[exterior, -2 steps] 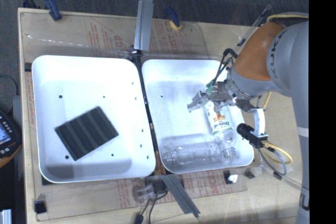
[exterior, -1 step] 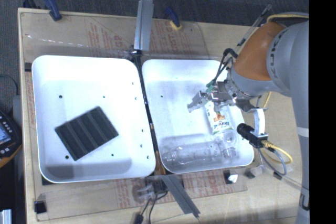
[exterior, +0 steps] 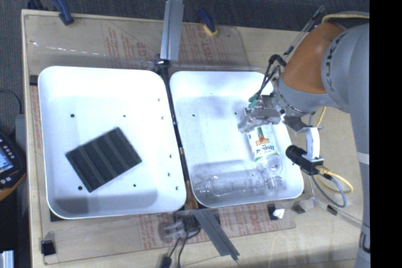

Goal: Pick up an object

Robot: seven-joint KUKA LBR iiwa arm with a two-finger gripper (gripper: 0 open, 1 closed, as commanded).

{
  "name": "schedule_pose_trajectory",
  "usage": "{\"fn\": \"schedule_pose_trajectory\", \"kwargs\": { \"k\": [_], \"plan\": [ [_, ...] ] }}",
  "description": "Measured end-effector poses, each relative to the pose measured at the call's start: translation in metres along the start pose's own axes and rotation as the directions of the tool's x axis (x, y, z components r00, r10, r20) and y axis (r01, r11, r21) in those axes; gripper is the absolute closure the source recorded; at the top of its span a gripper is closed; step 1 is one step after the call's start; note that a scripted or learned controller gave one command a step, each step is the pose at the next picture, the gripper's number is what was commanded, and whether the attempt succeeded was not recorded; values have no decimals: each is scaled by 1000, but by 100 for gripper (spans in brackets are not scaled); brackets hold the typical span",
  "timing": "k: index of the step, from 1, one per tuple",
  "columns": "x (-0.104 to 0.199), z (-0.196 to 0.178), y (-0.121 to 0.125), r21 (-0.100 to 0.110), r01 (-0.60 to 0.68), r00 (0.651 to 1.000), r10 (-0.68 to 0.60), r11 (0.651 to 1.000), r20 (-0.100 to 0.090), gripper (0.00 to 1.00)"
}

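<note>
- Grey and orange-banded, the arm [exterior: 326, 72] reaches into the right bin [exterior: 207, 88] from its right edge, with the gripper [exterior: 256, 117] low over the right half of that bin.
- Just beneath the gripper, and touching or nearly touching it, lies a small clear bottle [exterior: 265, 149] with a white label, running along the bin's right edge toward the near right corner.
- Whether the bottle sits between the gripper's parts cannot be told from this slanted view, and how wide the gripper stands cannot be told either.
- A larger clear bottle [exterior: 232, 184] lies on its side along the near edge of the right bin, close to the small one.
- A dark ribbed slab [exterior: 103, 158] rests at a tilt in the left bin [exterior: 94, 81], toward its near left corner, well apart from the arm.
- By the look of it, the step in hand is the approach or grasp on the small bottle's upper end.
- The next move likely calls for a firm close on that bottle and a straight lift; smooth clear plastic could slip, and the larger bottle nearby could be nudged.
</note>
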State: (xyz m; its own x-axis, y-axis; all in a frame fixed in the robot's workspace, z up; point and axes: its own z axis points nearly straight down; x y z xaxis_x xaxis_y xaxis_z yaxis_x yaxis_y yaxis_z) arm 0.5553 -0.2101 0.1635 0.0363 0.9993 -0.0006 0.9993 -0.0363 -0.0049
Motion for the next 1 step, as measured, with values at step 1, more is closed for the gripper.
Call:
{"fn": "schedule_pose_trajectory", "kwargs": {
  "k": [1],
  "plan": [
    [0, 0, 0, 0, 1, 1000, -1, 1000, 1, 0]
  ]
}}
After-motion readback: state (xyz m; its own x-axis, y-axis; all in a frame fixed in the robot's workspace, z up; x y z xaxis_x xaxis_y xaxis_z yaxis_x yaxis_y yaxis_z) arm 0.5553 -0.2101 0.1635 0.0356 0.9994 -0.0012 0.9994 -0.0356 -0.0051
